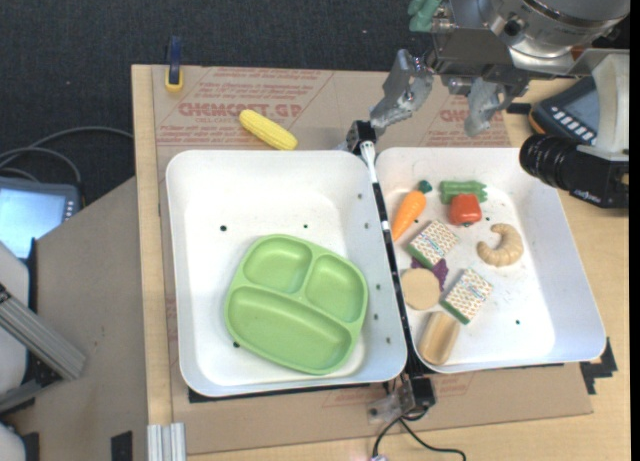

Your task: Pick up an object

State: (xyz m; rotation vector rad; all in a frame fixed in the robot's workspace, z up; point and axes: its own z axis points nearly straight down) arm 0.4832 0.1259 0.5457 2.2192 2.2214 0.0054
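My gripper hangs above the far rim of the right bin, fingers spread open with nothing between them. Below it in that bin lie an orange carrot, a green vegetable, a red tomato, a croissant, two patterned sandwich pieces, a tan round disc and a bread roll. The gripper touches none of them.
The left bin holds a green divided plate. A yellow corn cob lies on the cardboard behind the left bin, outside both bins. A small blue and yellow clamp sits at the cardboard's far left corner.
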